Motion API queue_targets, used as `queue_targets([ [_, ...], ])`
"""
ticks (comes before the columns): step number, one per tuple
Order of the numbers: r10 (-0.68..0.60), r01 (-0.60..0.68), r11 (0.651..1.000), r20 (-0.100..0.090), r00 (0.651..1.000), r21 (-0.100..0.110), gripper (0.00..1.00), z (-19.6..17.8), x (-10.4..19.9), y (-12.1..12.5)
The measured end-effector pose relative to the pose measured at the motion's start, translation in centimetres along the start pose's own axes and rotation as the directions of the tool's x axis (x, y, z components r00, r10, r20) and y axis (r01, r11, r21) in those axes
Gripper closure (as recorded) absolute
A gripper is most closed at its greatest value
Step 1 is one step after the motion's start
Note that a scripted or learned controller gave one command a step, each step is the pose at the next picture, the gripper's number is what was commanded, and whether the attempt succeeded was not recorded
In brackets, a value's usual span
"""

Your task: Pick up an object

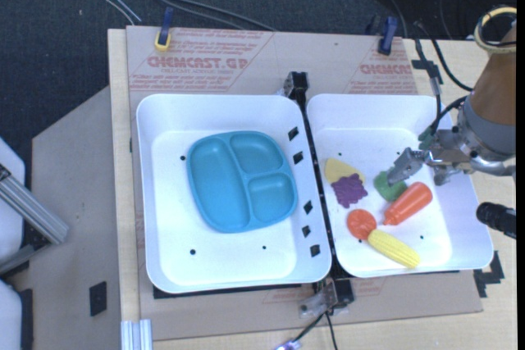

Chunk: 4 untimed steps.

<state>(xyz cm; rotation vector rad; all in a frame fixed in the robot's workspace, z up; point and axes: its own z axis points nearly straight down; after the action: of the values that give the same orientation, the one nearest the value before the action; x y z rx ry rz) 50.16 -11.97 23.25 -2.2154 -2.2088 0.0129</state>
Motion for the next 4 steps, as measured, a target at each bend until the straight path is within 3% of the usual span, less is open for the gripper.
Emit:
queue_targets([
  [1, -0.004, 0.004, 1.0, 0.002, 1.0, -0.014, 0.0, -0.7, 0.0, 0.3],
  [3, -0.002, 0.002, 1.0, 0.001, 1.0, -0.009, 0.0, 8.3, -0.1, 1.0],
  [4, -0.004, 0.004, 1.0, 0.005, 1.0, -0.023, 0.0, 12.1, 0.0, 1.2],
])
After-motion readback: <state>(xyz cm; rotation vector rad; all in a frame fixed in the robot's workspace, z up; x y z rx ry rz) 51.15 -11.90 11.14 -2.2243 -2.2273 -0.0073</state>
